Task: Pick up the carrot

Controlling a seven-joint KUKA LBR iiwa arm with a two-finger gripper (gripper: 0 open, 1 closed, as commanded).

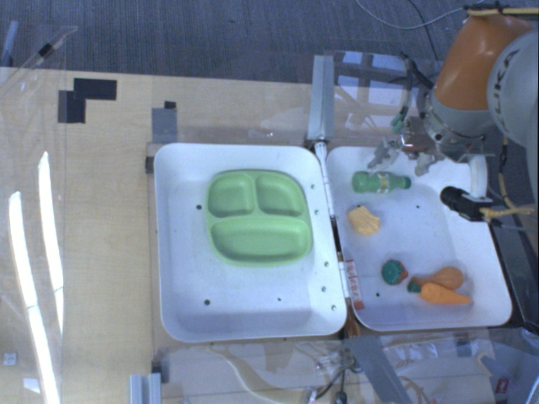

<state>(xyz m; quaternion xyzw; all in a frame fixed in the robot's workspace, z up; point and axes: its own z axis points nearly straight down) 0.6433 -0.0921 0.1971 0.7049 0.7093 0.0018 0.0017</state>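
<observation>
The carrot (444, 294), orange with a small green top, lies flat near the front right corner of the right bin (484, 310), its tip pointing right. My gripper (402, 159) hangs over the far end of that same bin, well behind the carrot. Its fingers are spread open with nothing between them. Just in front of the fingertips a green bottle (381, 182) lies on its side.
A rounded orange piece (448, 276) touches the carrot's far side. A green and red ball-like toy (393, 272) sits left of the carrot, and a pale yellow chunk (364, 220) lies mid-bin. The left bin (181, 310) holds a green divided plate (258, 217).
</observation>
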